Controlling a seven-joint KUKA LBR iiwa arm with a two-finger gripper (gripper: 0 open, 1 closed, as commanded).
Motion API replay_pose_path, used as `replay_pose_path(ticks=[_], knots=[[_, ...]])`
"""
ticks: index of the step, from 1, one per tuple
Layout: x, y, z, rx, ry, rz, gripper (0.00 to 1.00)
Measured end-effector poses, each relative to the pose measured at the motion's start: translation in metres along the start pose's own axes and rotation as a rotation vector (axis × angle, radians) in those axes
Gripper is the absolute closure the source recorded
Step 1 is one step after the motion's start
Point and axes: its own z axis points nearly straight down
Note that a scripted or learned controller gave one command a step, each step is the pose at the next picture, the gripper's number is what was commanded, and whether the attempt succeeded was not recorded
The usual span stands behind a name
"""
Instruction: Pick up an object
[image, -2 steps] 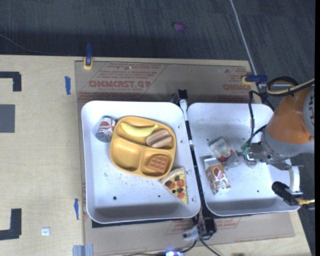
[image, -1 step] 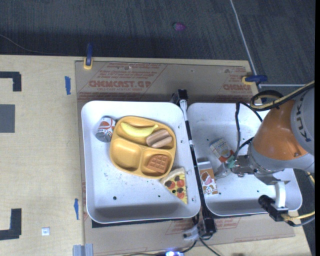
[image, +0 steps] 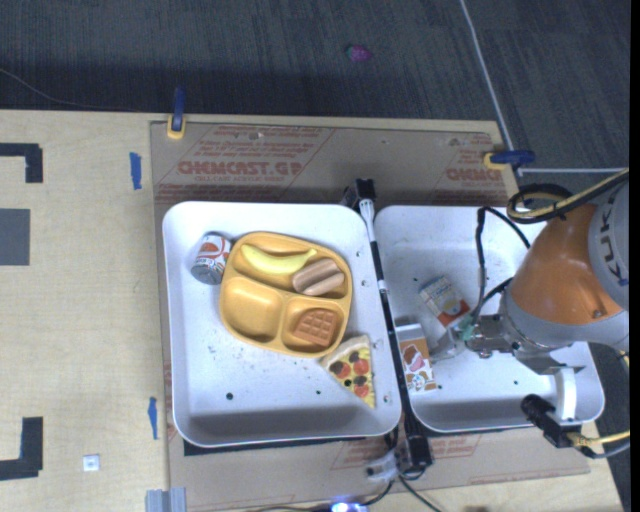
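My gripper (image: 447, 338) hangs low in the right bin (image: 500, 400), at the end of the grey arm with its orange band (image: 568, 275). It sits between two small printed packets. One, white and orange (image: 441, 297), lies just above it. The other, an orange-and-white box (image: 416, 364), lies just below and to the left, against the bin's left wall. Whether the gripper touches either packet is unclear.
The left bin (image: 200, 390) holds a yellow divided plate (image: 250, 305) with a banana (image: 268, 259), a hot dog (image: 318, 277) and a waffle (image: 314, 326). A can (image: 209, 257) lies at its upper left, a pizza slice (image: 354, 369) at its lower right.
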Motion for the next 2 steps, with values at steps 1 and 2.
replay_pose_path(ticks=[1, 2], knots=[[0.0011, -0.0004, 0.0001, -0.001, -0.002, 0.002, 0.0], [0.0039, -0.0011, 0.0002, -0.001, -0.007, 0.006, 0.0]])
